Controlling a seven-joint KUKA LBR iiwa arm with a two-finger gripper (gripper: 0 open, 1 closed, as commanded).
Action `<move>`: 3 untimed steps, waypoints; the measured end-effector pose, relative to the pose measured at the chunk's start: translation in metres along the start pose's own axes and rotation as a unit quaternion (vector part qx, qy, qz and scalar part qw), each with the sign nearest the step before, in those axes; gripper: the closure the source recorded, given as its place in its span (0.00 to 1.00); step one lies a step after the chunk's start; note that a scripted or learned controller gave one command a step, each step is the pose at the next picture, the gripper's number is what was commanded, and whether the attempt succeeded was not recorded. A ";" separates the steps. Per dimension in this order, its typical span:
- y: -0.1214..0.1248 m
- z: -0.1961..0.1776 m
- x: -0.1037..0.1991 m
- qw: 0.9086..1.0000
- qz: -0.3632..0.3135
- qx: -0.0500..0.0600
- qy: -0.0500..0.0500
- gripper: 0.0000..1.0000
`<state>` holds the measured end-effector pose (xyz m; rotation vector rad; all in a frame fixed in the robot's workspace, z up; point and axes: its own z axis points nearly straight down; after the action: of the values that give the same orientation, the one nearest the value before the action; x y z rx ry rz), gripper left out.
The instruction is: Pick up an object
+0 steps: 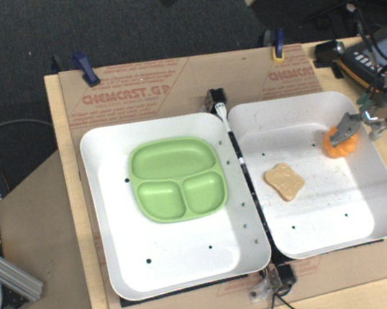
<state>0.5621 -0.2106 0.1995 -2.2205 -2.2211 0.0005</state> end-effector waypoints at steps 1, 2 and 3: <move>-0.026 0.034 0.053 1.000 -0.002 0.003 0.002 0.00; -0.041 0.014 0.138 1.000 -0.004 0.001 0.002 0.00; -0.047 0.105 0.117 1.000 0.001 0.004 0.001 0.00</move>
<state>0.5148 -0.0937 0.0949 -2.2182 -2.2134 0.0084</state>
